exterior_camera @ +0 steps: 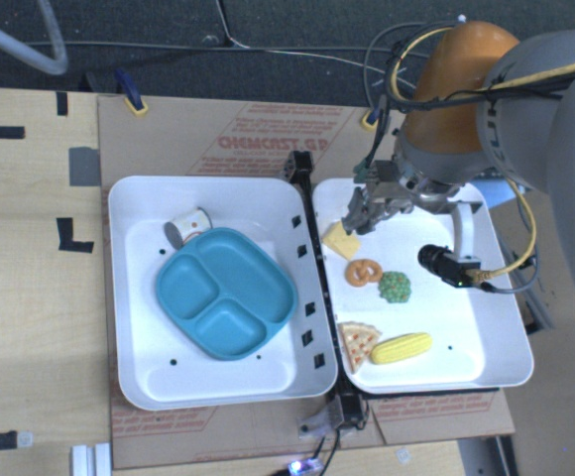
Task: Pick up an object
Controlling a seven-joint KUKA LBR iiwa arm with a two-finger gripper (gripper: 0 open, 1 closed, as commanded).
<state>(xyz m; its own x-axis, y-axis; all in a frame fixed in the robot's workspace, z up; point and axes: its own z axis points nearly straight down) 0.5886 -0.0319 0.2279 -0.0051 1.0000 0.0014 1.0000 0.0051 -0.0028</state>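
Here, far to the gripper's left, the left bin point(129, 296) holds a blue divided plate point(225, 292), with a small white cup point(186, 228) lying on its side just beyond the plate's upper left corner. Between the bins runs a dark divider point(312, 266), which passes just left of the tool. The gripper point(359, 216) hangs low over the upper left corner of the right bin point(501, 345), and whether anything sits in its grip cannot be told from this angle. Directly below its tip and apparently touching it lies a yellow cheese wedge point(340, 240). Further below are a pretzel point(363, 273) and, just right of that, a green broccoli floret point(396, 287). Well below the tool, near the bin's front, a waffle-like slice point(358, 343) lies beside a corn cob point(400, 347).
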